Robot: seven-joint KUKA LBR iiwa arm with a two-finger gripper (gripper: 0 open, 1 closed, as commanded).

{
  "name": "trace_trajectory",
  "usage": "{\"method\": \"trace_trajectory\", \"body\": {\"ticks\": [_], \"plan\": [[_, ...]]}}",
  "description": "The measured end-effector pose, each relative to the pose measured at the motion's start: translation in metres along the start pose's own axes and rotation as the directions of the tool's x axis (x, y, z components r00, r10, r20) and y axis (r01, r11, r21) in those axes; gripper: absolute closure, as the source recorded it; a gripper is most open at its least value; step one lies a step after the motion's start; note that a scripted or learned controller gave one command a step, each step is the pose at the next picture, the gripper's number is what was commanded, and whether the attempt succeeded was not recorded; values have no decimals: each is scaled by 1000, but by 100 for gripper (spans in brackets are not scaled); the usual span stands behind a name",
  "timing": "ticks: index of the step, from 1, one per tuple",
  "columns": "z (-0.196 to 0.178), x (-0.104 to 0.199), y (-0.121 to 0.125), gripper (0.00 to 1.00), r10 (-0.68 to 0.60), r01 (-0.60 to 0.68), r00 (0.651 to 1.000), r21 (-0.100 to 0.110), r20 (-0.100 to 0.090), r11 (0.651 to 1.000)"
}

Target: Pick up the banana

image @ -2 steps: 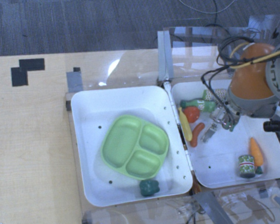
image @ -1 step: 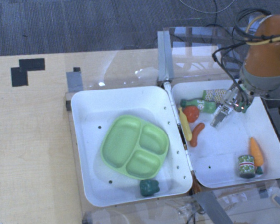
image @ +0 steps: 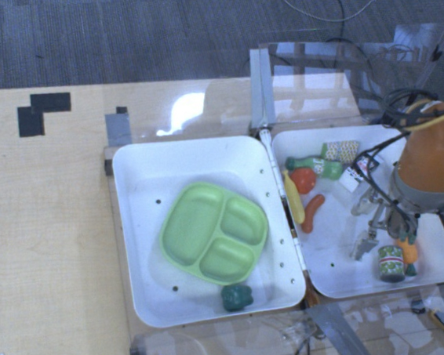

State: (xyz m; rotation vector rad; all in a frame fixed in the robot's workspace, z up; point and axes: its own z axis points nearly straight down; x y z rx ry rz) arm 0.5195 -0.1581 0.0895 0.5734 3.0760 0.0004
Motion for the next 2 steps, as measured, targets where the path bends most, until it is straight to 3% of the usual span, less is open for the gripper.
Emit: {"method": "trace_trajectory", "body": {"ticks": [1, 2], "plan": [[0, 1, 20, 0, 14, -14, 1000, 1, 2, 1000], [-46, 8, -17, 0, -76, 76, 997, 1, -2, 997]]}}
